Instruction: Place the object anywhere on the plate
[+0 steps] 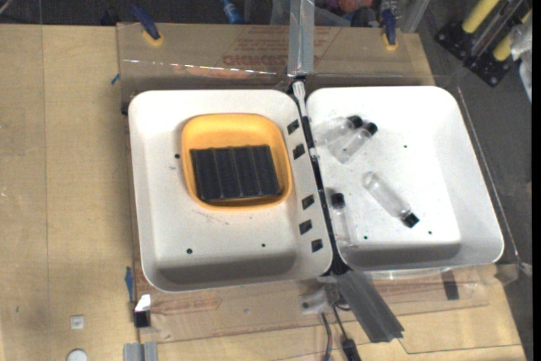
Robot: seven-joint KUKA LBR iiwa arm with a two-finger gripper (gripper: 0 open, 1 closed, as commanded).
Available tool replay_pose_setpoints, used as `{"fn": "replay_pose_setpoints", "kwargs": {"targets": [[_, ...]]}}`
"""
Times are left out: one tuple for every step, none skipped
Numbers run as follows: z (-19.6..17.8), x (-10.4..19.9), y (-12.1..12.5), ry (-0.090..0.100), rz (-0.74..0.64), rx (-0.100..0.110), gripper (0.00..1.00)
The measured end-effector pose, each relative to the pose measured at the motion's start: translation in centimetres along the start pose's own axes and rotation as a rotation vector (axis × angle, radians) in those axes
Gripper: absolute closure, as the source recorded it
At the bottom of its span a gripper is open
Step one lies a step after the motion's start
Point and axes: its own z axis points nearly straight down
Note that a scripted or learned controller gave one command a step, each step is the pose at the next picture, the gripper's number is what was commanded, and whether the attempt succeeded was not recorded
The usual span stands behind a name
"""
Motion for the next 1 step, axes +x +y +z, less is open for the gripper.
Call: {"fn": "replay_pose_setpoints", "kwargs": {"targets": [[0.05,0.01,0.01,-0.001,-0.359,-0.002,1.0]]}}
